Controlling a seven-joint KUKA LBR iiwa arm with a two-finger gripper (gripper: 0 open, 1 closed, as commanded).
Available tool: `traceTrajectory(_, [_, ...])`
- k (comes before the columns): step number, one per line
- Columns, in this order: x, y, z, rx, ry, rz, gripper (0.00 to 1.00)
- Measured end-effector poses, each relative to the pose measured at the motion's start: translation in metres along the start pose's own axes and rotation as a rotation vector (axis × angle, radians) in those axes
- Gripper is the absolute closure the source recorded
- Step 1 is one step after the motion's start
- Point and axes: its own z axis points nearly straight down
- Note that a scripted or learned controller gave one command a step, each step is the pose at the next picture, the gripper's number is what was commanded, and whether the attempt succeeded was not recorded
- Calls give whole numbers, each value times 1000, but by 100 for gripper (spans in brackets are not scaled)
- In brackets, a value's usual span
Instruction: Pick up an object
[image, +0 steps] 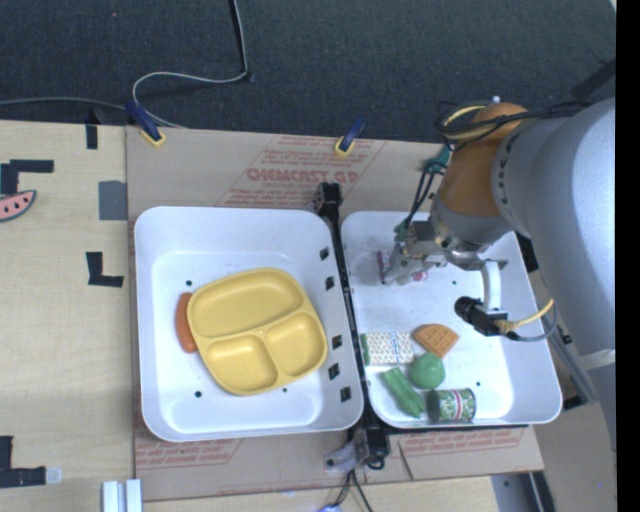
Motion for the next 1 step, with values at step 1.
traceTrajectory(1, [0,0,0,0,0,0,0])
